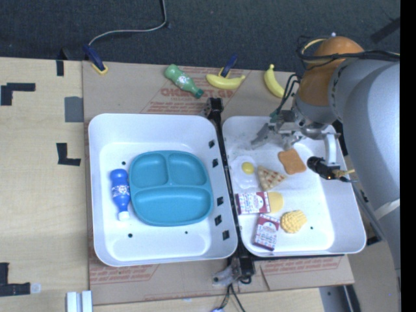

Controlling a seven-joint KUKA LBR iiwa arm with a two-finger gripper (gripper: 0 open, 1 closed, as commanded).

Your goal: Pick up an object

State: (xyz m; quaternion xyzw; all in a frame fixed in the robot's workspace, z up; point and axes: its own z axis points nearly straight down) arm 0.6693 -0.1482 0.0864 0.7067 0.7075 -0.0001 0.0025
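Here, gripper (268, 134) low in right bin (338, 236), far end; fingers look apart w/ nothing between. Toast slice (292, 161) just beside, nearer cam, not touching. Wrist partly hides bin's far rim; fingertips blurry.

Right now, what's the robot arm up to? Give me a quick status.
Gripper low over right bin's far end. Nothing seen held. Toast slice nearest; waffle wedge and fried egg close beside.
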